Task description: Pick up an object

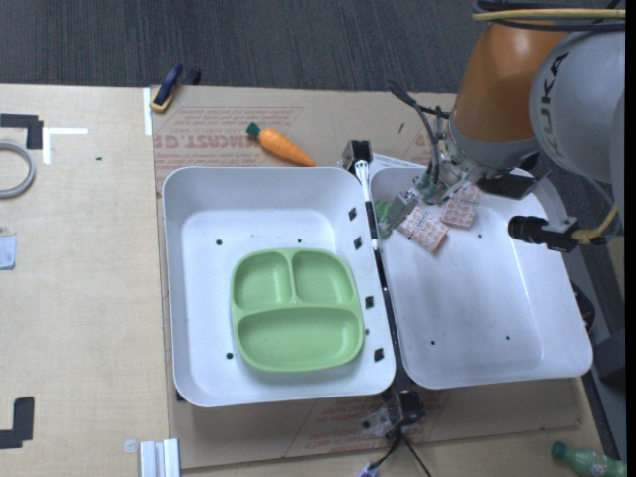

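Note:
My gripper (429, 185) hangs low over the far left corner of the right bin (487, 316), under the grey arm with its orange band (502, 63). Just below it lie two small pink-and-white patterned packets, one (425, 230) toward the left and one (460, 208) to the right. A small green item (383, 213) lies against the bin's left wall beside them. The wrist hides the gripper's tip, and I cannot see whether it touches either packet. A green divided plate (296, 309) lies flat in the left bin (199, 266).
An orange toy carrot (281, 145) lies on the cardboard behind the left bin. A blue marker (167, 86) sits at the far left of the board. A green bottle (586, 457) lies at the bottom right. Black clamps (358, 154) join the bins.

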`<state>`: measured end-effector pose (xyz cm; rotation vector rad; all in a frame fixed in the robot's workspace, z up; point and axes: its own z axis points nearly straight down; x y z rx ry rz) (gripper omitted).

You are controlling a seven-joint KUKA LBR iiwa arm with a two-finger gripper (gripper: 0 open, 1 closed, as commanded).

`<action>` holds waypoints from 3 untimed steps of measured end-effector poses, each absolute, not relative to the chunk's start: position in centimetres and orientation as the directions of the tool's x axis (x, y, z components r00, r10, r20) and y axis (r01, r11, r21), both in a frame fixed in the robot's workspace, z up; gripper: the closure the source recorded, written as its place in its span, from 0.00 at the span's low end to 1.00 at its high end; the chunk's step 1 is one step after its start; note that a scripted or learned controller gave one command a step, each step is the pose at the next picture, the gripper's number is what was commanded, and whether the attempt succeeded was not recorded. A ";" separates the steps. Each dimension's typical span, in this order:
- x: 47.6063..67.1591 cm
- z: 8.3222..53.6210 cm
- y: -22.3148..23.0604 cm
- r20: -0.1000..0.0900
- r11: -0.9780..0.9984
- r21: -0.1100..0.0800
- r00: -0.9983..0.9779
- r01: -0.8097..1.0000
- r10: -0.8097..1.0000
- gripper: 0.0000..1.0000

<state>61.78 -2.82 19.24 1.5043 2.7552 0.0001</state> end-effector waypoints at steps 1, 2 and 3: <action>59.6 19.3 -2.1 -0.001 0.778 0.000 -0.778 0.628 0.628 0.00; 59.9 19.3 -0.6 -0.002 0.852 0.001 -0.852 0.523 0.523 0.00; 57.4 19.3 0.5 -0.001 0.953 0.001 -0.953 0.304 0.304 0.00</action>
